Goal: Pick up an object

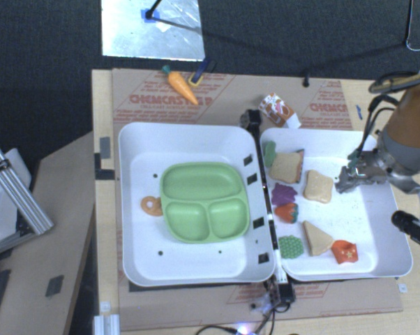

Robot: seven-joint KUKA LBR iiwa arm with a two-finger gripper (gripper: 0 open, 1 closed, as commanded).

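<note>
Step in hand: approach, judged from the claw [347,179] hanging low over the right bin [377,222] with nothing seen between its tips; no pick made yet.
Claw state: cannot tell whether wide or narrow; too small and dark against the wrist to read.
Claw place: at the upper right of the right bin, just right of the square toast slice [318,186], apparently apart from it.
Nearest candidate: that square toast slice, lying flat in the middle of the right bin.
Other candidates, right bin: larger bread slice [287,166] toward the top left; purple piece [284,194] and red-and-green piece [287,213] along the left wall; green round piece [290,246] and wedge of bread [317,239] lower down; red piece [345,252] near the bottom.
Left bin: green divided tray [203,201] in the middle of the left bin [137,257], small orange ring [152,206] just left of the tray.
On the bench outside the bins: toy carrot [182,87] and small carton [278,109], both well apart from the claw.
Next move calls for: a short shift left to centre over the toast slice, then a descent with tips straddling its edges; flat, thin shape likely hard to grip, so low, square placement matters.
</note>
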